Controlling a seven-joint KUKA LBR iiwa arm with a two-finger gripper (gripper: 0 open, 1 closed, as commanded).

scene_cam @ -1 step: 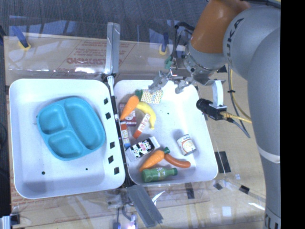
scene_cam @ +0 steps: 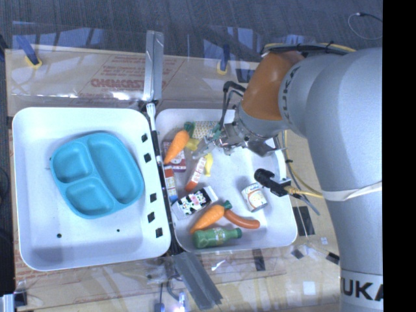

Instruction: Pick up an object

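The things open to picking are being borne by the right bin (scene_cam: 289, 233), in a loose heap along its left half. At the far end an upper carrot (scene_cam: 175, 147) is being leaned slantwise near the bin's left wall, with a meshed piece (scene_cam: 207, 129) just beside it and a yellow piece (scene_cam: 208, 165) nearer the camera. A clear tube (scene_cam: 194, 173) with a red end is being crowded between the yellow piece and a flat packet (scene_cam: 170, 174) at the wall. Nearer still, a black-and-white carton (scene_cam: 195, 202) is being touched by a lower carrot (scene_cam: 208, 217), which in turn is being met by an orange sausage (scene_cam: 242, 221). A green bottle (scene_cam: 216, 237) is being rested on its side along the near wall. A small white can (scene_cam: 255, 197) is being kept apart, toward the right.

The gripper (scene_cam: 218, 140) is being held low over the far end of the heap, just beside the meshed piece and the yellow piece. Whether it is clenched or released cannot be told. The grey arm (scene_cam: 338, 129) is being stretched in from the right, across the bin's right edge.

In the left bin (scene_cam: 26, 194), a blue divided plate (scene_cam: 97, 173) is being borne near the middle.
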